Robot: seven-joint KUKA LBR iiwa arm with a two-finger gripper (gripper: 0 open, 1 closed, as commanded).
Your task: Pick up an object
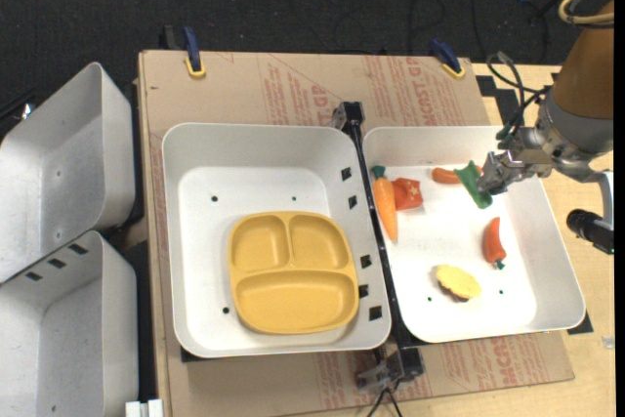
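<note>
Partly hidden hand over green obj, grip unclear

Even, bright overhead light; the white bins glare slightly, shadows stay soft, focus is a little grainy throughout.

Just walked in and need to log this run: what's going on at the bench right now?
The arm reaches in from the right over the right bin, its gripper at a green piece near the far wall. A carrot, a red chili, a yellow piece and other toy foods lie loose there. The left bin holds a yellow divided plate. Whether the green piece is gripped is unclear.
</note>
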